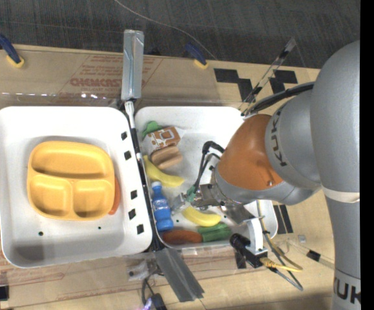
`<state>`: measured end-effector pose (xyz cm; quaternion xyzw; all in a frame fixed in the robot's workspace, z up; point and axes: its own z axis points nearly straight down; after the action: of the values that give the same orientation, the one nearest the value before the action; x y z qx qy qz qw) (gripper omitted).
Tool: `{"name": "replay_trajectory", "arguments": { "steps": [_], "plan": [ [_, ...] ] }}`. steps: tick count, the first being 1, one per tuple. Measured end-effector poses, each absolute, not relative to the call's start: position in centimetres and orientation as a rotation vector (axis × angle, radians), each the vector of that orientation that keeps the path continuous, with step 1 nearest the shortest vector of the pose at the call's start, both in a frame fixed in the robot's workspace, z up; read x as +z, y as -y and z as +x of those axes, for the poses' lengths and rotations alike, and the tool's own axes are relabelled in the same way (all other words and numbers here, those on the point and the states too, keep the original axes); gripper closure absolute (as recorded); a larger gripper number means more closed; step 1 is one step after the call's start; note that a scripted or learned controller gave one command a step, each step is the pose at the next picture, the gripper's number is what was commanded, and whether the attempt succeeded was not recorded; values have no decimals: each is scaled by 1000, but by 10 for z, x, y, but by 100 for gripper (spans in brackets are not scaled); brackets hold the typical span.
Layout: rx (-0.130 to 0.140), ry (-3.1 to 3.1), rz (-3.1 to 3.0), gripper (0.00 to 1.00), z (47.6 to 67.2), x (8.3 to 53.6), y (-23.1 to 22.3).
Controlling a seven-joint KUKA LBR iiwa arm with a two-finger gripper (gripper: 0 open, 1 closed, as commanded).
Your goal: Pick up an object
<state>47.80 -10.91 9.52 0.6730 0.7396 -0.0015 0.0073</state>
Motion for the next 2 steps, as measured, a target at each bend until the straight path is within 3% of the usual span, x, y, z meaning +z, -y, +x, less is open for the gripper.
{"name": "replay_trajectory", "arguments": {
  "steps": [1, 2],
  "plan": [
    [-3, -2375, 2031, 0, 479, 95, 110],
    [-1, -2390, 2026, 100, 479, 104, 108]
  ]
}}
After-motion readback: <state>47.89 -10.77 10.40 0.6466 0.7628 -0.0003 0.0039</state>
